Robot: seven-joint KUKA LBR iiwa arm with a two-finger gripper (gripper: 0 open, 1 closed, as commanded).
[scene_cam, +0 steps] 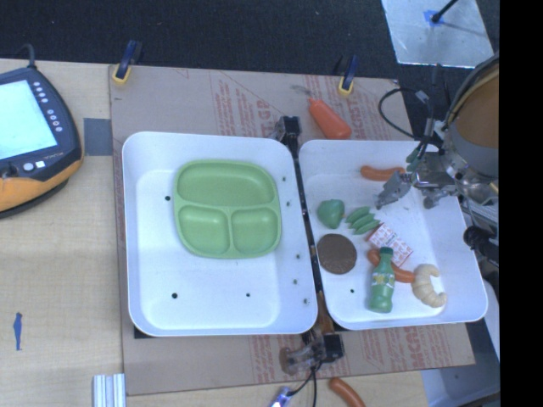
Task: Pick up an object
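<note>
Spanning most of the view, the bench (59,270) carries a cardboard sheet (246,100) with two white bins side by side on it. The left bin (153,303) holds a green divided plate (227,208) in its far half. The right bin (441,312) holds the small things. The grey arm (479,117) reaches in over this bin's far right corner, and its pincer (407,189) hangs low there with its dark fingers spread apart and nothing between them.

At the bench's left edge lies a control tablet (30,134) with an orange underside. In the right bin, a green bottle (382,281) stands near the near edge, with a brown round disc (337,253) to its left beside the bin's left wall. A croissant (429,284) lies near the near right corner. A green pepper (331,213) and green pea pods (363,220) lie in the middle, with a red-and-white packet (391,242) just beside them. An orange sausage (380,173) lies at the far edge, close to the pincer. Outside the bins, a carrot (328,119) lies on the cardboard by the far edge.
</note>
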